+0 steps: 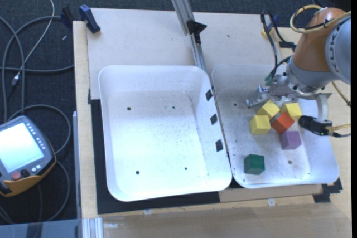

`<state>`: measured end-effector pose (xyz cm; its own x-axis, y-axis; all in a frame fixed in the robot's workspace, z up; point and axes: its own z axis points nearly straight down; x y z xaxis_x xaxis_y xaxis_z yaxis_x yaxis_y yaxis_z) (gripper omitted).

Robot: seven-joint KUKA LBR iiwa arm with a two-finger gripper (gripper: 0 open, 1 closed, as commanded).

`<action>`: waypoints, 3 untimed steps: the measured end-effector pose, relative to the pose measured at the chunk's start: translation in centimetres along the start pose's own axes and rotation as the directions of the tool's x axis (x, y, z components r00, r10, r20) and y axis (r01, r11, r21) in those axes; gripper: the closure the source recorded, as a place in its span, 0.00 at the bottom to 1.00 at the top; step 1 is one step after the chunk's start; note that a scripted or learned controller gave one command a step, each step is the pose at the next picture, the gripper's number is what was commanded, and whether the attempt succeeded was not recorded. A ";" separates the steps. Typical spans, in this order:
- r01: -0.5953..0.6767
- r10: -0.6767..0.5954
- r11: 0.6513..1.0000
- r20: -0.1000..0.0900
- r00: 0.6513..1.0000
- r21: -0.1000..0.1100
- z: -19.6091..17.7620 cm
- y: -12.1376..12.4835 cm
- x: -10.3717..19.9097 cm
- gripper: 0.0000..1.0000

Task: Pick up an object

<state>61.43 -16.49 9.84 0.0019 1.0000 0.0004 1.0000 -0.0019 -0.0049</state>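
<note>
Dark carpet surrounds the bench, where the gripper [266, 98] sits low in the right white bin [234, 120], touching the small yellow block [270, 109] just near-right of it.

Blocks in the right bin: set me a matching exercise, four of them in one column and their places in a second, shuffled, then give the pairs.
Column one:
1. green block
2. purple block
3. orange block
4. lower yellow block

Column two:
A. against the purple block, on its upper left
B. alone, nearest the front rim of the right bin
C. left edge of the cluster, left of the orange block
D. lower right end of the cluster

Pairs: 1-B, 2-D, 3-A, 4-C
</note>
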 end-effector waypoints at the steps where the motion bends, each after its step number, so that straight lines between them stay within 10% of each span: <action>1: 0.001 -0.001 1.000 -0.002 1.000 0.000 -0.1 -4.8 1.7 0.00; 2: 0.001 -0.001 1.000 0.000 1.000 -0.007 -1.2 -4.5 1.7 1.00; 3: 0.001 -0.001 1.000 -0.001 1.000 -0.006 -1.2 -4.6 1.7 0.00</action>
<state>56.87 -14.81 11.02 0.0009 1.0000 0.0011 1.0000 -0.0009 0.0010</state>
